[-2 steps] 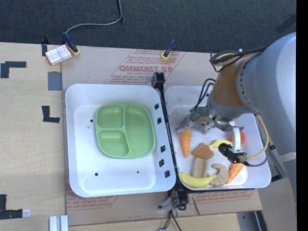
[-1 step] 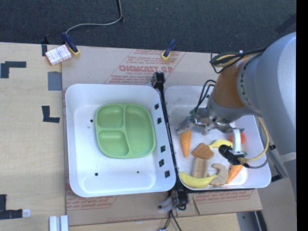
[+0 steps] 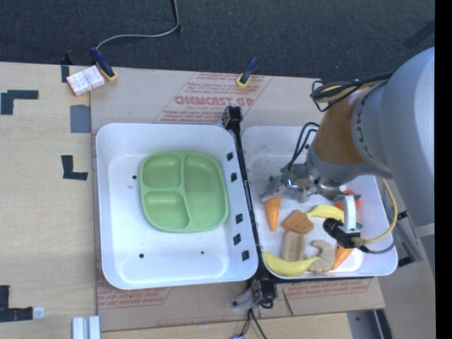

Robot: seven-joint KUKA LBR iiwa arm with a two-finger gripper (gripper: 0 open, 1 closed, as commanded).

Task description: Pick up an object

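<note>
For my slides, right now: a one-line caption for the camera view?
KUKA arm reaching into the right bin of toy food; green divided plate in the left bin.

Two white bins sit side by side, the left bin [image 3: 113, 210] and the right bin [image 3: 385, 263]. One green divided plate [image 3: 183, 191] with three compartments lies in the left one. The right one holds a heap of toy food: two bananas, one [image 3: 288, 264] at the near edge and one [image 3: 326, 211] further in, two carrots [image 3: 272, 212] [image 3: 341, 256], one brown wedge [image 3: 297, 222], one tan cylinder [image 3: 292, 245], one pale lumpy piece [image 3: 323, 253]. Two yellow-and-blue clamps [image 3: 104, 63] [image 3: 247, 75] grip the cardboard sheet [image 3: 198, 97]
</note>
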